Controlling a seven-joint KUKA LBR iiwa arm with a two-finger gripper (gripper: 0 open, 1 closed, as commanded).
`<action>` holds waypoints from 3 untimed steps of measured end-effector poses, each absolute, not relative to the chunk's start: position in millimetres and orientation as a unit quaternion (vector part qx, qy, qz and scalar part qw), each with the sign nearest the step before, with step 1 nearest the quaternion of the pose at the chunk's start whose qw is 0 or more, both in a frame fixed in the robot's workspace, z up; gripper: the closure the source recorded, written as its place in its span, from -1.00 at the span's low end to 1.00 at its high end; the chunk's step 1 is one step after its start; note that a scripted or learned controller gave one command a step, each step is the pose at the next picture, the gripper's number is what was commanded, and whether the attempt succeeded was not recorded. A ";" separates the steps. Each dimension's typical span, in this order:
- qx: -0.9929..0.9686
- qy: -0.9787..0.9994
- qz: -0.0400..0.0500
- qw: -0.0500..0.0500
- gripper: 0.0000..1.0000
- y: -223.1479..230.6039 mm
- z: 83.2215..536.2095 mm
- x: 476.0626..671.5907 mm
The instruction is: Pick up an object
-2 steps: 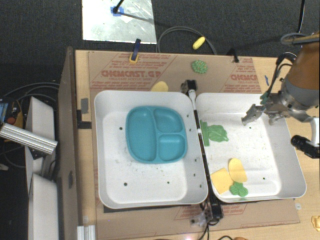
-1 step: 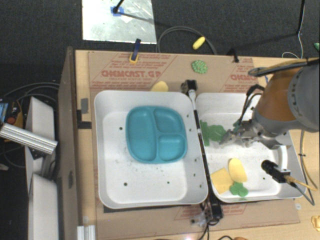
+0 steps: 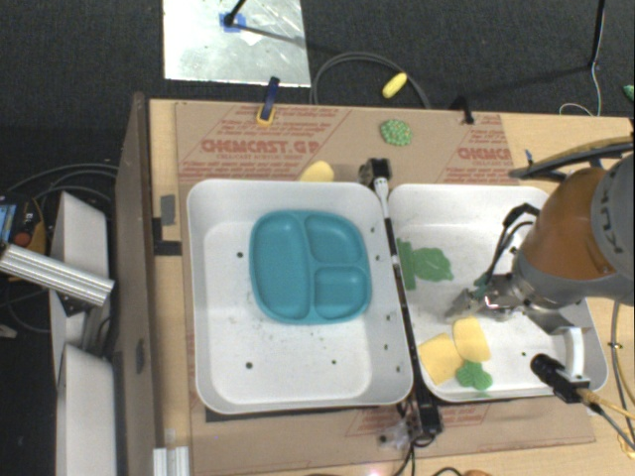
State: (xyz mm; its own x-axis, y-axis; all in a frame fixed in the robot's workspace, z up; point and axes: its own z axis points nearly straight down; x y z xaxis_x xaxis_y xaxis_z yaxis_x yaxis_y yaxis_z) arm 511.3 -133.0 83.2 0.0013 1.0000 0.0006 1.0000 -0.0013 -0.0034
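Observation:
In the right bin [image 3: 437, 201], a flat green leafy piece [image 3: 425, 264] lies near the left wall. Two yellow pieces sit toward the front, one wedge-shaped [image 3: 440, 358] and one rounded [image 3: 472, 339], and a small green piece [image 3: 475, 376] touches them at the front. My gripper [image 3: 474, 301] is low in this bin, just behind the rounded yellow piece and to the right of the leafy piece. The arm's orange band [image 3: 568, 236] rises to its right. I see nothing held between its fingers.
The left bin [image 3: 213, 266] holds a teal divided plate [image 3: 310, 267]. Behind the bins, on the cardboard, lie a yellow piece [image 3: 317, 174], a green round piece [image 3: 396, 132] and a blue and yellow clamp [image 3: 268, 102]. A divider [image 3: 395, 266] separates the bins.

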 end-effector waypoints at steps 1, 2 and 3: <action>-0.705 -0.709 -0.003 -0.005 -1.00 -151.4 104.0 594.3; -0.705 -0.709 0.000 0.002 -1.00 -102.1 83.0 558.6; -0.708 -0.707 0.000 -0.001 -1.00 -153.8 84.8 556.6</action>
State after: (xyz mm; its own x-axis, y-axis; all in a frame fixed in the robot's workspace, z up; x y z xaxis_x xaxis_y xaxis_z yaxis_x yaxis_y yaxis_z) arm 556.6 -153.8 84.8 0.0016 1.0000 -0.0015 1.0000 -0.0016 0.0021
